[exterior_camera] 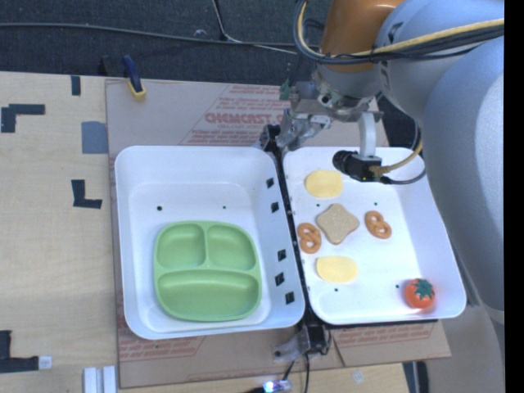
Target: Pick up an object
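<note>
At the far edge of the right bin (438,244), near the divider between the two bins, the claw (288,133) hangs over the rim area, carried by the grey arm (458,97) with its orange band (360,6). Whether the claw stands apart or together cannot be told; nothing is seen between its tips. A black part on a metal stem (360,164) hangs from the wrist over the far side of the right bin. The candidate objects all lie in the right bin, nearer than the claw and to its right: a yellow disc (324,184) closest to it, then a brown toast slice (337,223), flanked by one pretzel (309,237) on the left and a second pretzel (377,224) on the right. A second yellow piece (336,268) lies nearer still, and a red tomato (419,293) sits in the near right corner, well apart from the claw. The left bin (131,219) holds a green divided plate (206,270). Both bins rest on a cardboard sheet (205,113) on the counter (41,244).
</note>
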